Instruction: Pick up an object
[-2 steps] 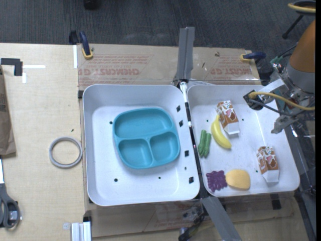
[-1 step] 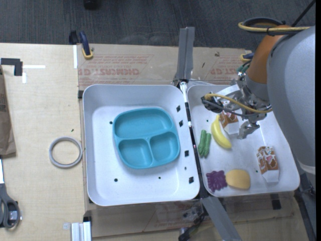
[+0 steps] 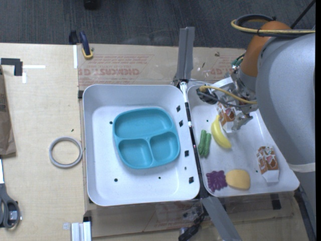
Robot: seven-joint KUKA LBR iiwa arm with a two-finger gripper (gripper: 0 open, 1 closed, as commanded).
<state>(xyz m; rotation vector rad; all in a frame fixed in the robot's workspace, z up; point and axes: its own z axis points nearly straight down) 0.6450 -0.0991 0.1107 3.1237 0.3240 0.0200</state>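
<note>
You had bright, even overhead light across the bench, so the two shallow white plastic bins (image 3: 95, 149) came out nearly washed out on their floors, with only soft, short shadows under the turquoise three-compartment tray (image 3: 146, 137) and along the bin walls. The big grey arm casing (image 3: 291, 94) at the right sat close to the lens and looked soft and out of focus, its upper surface glaring pale. The dark carpet (image 3: 150, 6) along the top stayed dim, and fine detail was slightly grainy throughout.
</note>
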